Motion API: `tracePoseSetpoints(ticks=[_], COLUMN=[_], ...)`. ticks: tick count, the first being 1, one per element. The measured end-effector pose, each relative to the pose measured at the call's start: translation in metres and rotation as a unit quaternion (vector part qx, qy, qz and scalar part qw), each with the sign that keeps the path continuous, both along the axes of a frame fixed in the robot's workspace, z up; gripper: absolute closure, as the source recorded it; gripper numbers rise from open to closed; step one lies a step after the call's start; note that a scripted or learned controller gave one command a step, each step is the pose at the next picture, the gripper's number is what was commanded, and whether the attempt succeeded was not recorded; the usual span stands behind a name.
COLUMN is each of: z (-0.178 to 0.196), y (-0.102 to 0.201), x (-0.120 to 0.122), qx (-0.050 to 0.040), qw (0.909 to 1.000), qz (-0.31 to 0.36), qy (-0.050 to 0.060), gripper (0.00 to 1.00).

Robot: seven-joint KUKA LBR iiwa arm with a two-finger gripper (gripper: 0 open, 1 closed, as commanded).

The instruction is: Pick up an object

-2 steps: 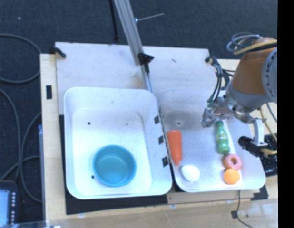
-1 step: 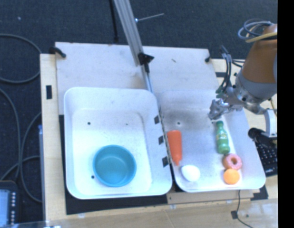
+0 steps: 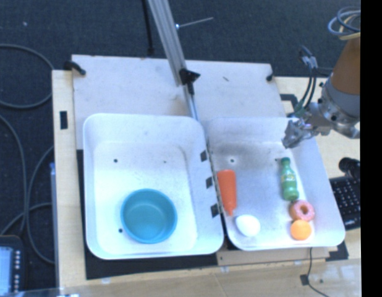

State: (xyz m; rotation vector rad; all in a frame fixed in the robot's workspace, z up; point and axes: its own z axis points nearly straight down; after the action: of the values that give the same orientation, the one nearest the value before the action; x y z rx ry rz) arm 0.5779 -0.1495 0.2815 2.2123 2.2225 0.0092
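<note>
The tool (image 3: 292, 135), a small grey metal piece at the end of the arm (image 3: 347, 79) with its orange band, hangs over the far right corner of the right bin (image 3: 256, 138); whether it is open or closed cannot be told, and nothing is seen held in it. Just nearer than the tool, in that same bin, lies a slim green bottle (image 3: 288, 179) with a pale label. Nearer again sit a pink ring-shaped doughnut (image 3: 301, 210) and a round orange fruit (image 3: 300, 229), touching. Along the bin's left wall lies a tapered orange carrot (image 3: 227, 189), with a smooth white egg-like object (image 3: 247, 225) at its near end. The left bin (image 3: 141, 132), shallow white plastic, holds a round blue bowl (image 3: 148, 215). Both bins rest on the pale wooden surface (image 3: 64, 166).
</note>
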Motion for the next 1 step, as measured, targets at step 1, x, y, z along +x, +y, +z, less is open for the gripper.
tracePoseSetpoints(ticks=[1], z=[-0.0108], y=[0.0545], x=[-0.0054], qx=[0.0004], qw=[1.0], qz=[0.002], qy=[0.004], gripper=[1.0])
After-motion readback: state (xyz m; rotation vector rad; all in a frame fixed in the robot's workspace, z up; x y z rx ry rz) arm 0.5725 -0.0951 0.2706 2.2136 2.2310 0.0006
